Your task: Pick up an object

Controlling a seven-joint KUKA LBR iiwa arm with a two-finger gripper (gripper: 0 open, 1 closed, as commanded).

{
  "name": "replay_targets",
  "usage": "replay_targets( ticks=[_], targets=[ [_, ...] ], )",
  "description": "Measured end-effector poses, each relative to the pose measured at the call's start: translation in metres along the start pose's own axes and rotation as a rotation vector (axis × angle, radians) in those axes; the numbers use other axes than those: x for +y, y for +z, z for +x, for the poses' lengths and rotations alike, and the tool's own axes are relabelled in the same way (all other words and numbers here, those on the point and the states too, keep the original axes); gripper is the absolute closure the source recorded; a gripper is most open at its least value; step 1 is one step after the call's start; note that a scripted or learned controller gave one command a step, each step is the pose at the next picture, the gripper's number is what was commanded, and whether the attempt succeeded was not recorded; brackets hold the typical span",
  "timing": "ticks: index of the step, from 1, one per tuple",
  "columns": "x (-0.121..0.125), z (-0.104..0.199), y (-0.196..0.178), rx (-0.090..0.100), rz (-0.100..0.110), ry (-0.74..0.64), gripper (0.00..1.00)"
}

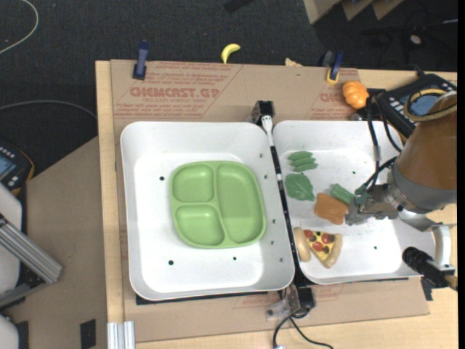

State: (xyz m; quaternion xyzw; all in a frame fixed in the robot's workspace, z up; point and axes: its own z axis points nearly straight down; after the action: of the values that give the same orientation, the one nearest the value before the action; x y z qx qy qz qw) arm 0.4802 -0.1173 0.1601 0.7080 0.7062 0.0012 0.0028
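Observation:
In the right bin (378, 253) my gripper (356, 212) hangs low near the middle, reaching in from the right. Its tip is right beside an orange block (330, 208) and a small dark green piece (342, 193); I cannot tell whether it touches either one. A green pea pod (301, 161) and a green leaf-shaped toy (298, 187) lie further left in that bin. A toy pizza slice (321, 245) rests near its front left corner.
The left bin (145, 195) holds a light green divided plate (217, 203). On the bench behind the bins sit a small orange fruit (355, 93), a yellow banana (230, 51) and two blue clamps (141, 60). Cables trail over the right bin's back right.

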Motion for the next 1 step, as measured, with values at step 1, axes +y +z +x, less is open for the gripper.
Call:
replay_targets(
  ticks=[1],
  targets=[
    [0.0006, -0.0001, -0.0099, -0.001, -0.002, 0.001, 1.00]
  ],
)
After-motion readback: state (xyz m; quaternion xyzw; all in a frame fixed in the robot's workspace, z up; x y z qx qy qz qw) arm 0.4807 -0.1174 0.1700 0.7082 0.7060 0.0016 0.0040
